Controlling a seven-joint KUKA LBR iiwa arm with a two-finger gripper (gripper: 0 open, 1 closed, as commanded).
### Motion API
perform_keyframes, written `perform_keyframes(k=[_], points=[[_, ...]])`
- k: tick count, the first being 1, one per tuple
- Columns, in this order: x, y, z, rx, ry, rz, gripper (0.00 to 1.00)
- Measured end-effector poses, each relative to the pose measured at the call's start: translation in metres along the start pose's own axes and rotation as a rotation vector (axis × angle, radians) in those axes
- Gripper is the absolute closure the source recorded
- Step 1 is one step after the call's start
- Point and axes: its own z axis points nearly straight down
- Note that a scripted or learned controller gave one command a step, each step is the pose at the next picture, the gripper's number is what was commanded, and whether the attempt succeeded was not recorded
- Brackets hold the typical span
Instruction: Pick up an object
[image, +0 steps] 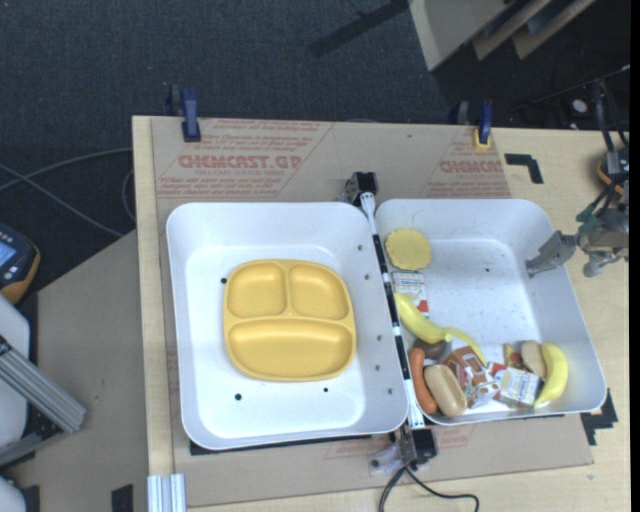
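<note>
Objects lie heaped in our right bin (560, 300): banana (420, 322), hot dog (444, 389), carrot (419, 378), packets. Our gripper (570, 250) hangs at that bin's right rim, fingers spread, holding nothing. Left bin (190, 300) holds a yellow tray (289, 320).

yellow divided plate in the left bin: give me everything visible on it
The yellow divided plate looks like matte moulded plastic, a rounded rectangle with a raised rim. Ridges split it into three wells: two smaller ones on the far side and one long one on the near side. All three wells look bare. It lies flat and upright near the middle of the left bin, resting on the bin's floor and clear of its walls. Nothing else touches it.
</note>
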Motion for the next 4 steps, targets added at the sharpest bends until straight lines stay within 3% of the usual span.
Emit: perform_keyframes(k=[1, 2, 3, 4], points=[[0.060, 0.049, 0.069, 0.006, 0.005, -0.007, 0.00], [0.119, 0.071, 0.163, 0.000, 0.004, -0.005, 0.00], [0.114, 0.122, 0.157, 0.006, 0.001, -0.005, 0.00], [0.112, 0.126, 0.159, 0.019, 0.005, -0.005, 0.00]])
